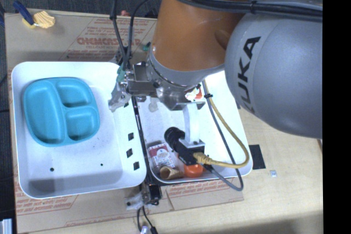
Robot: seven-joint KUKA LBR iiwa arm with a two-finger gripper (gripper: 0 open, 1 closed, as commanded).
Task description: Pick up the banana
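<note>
My arm reaches over the right bin (244, 164), and its wide orange and grey wrist covers most of it. The gripper (167, 100) hangs low over the bin's left part, near the wall between the two bins, and the wrist hides its fingers. At the near end of the right bin lie a red and white packet (160, 155), a brown cone-shaped piece (170, 172) and a small orange thing (193, 170). Whatever lies under the arm is hidden.
The left bin (33, 181) holds a blue divided tray (60, 109) in its far half. On the brown cardboard at the far left lies a small yellow and blue object (39, 18). Black cables loop above the wrist.
</note>
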